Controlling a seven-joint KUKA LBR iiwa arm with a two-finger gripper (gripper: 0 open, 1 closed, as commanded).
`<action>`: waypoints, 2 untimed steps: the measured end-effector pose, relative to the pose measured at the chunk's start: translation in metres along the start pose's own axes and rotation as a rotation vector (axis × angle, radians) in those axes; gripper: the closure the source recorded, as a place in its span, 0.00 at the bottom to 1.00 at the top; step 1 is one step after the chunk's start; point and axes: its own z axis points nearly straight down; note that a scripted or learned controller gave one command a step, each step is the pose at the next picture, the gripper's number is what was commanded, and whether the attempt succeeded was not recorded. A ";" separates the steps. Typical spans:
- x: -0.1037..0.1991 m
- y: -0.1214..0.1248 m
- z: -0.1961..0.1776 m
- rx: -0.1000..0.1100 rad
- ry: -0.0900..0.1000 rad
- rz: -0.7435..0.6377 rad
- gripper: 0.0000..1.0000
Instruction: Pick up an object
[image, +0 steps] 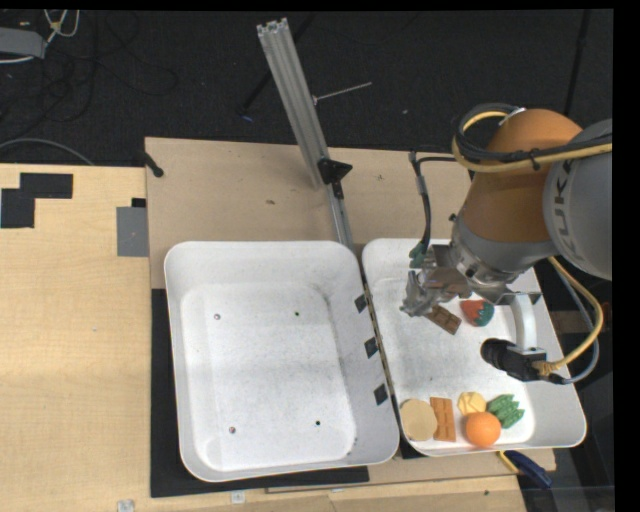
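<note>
While the tool (425, 300) hangs in the right bin (400, 345) | finger state unclear | toys (462, 415) crowd near edge | left bin (180, 300) beside

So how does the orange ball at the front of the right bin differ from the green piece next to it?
The orange ball is round, smooth and plain orange; the green piece is leafy green with a jagged, irregular outline. The orange ball lies nearer the bin's front rim, the green piece just behind it to the right. Both rest in the right bin, in the front cluster, away from the gripper.

Matt white plastic bins (262, 262) sit on a pale wooden bench (70, 330).
</note>
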 end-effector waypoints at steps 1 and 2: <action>0.054 -0.011 -0.009 -0.001 0.000 0.000 1.00; 0.104 -0.027 -0.015 0.001 -0.001 -0.001 1.00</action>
